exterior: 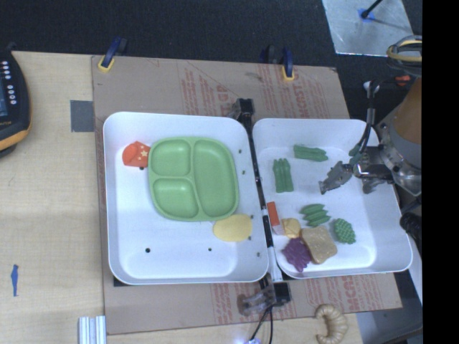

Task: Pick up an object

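My gripper [351, 181] hangs over the middle of the right bin [384, 213], reaching in from the right. It is open, and only bare white bin floor shows between its fingers. To its upper left lies a green bean bundle [309, 152], and a green asparagus bunch [282, 174] lies to its left. Below it are green pea pods [314, 213], a knobbly green piece [343, 230], a bread slice [319, 244], purple grapes [296, 253] and a small yellow piece [290, 227]. None of them touches the gripper.
The left bin [122, 249] holds a green divided plate [193, 178], a red piece [135, 154] at its upper left and a yellow lemon-like piece [233, 228]. A small orange stick [272, 212] lies by the wall between the bins. A tan curled object [331, 322] lies on the bench below.
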You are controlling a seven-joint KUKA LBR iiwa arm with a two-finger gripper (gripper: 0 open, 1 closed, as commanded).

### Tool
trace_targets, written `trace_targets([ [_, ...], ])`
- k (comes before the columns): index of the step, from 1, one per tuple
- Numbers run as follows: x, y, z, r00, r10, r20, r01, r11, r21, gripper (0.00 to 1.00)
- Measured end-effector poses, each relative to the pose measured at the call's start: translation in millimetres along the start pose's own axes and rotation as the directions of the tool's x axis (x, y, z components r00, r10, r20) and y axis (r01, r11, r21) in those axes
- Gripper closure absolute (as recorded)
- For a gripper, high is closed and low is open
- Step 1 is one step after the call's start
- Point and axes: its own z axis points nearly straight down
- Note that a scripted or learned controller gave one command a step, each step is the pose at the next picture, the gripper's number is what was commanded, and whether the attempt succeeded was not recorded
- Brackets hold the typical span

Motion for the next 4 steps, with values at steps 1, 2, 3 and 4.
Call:
trace_targets([
  [1,12,21,142,1.000,-0.002,-0.002,0.002,1.000,0.011,0.00],
  [2,18,99,142,1.000,-0.002,0.001,0.002,1.000,-0.008,0.00],
  [3,-9,18,158,1.000,0.004,0.000,-0.004,1.000,0.008,0.00],
  [4,-9,23,146,1.000,-0.002,0.002,0.002,1.000,0.001,1.00],
])
